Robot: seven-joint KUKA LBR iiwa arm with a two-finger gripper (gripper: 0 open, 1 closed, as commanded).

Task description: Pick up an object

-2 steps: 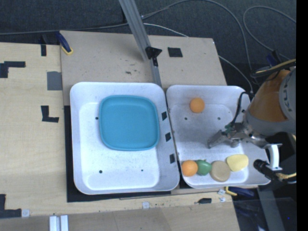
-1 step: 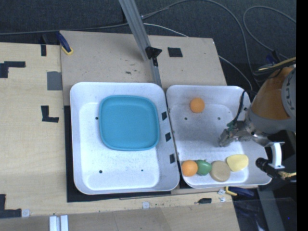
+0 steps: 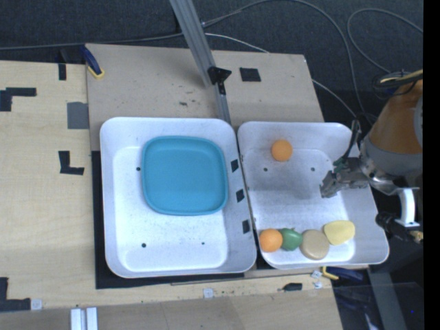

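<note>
While the gripper [image 3: 332, 184] hangs over the right-hand part of the right bin [image 3: 309, 130], near that bin's right wall, we cannot tell from this slant how its tool is set, and we see nothing caught in it. We find an orange ball [image 3: 280, 150] well apart from it, toward the bin's far edge and a little left of middle. Along the near edge lies a row of four things touching or nearly so: a second orange ball [image 3: 270, 240] at the near left corner, a green piece [image 3: 291, 239] beside it, a tan rounded piece [image 3: 315, 244], then a pale yellow piece [image 3: 339, 232] closest to the right wall. We see a blue plate [image 3: 184, 174] lying flat in the left bin [image 3: 117, 184], toward its far edge.
</note>
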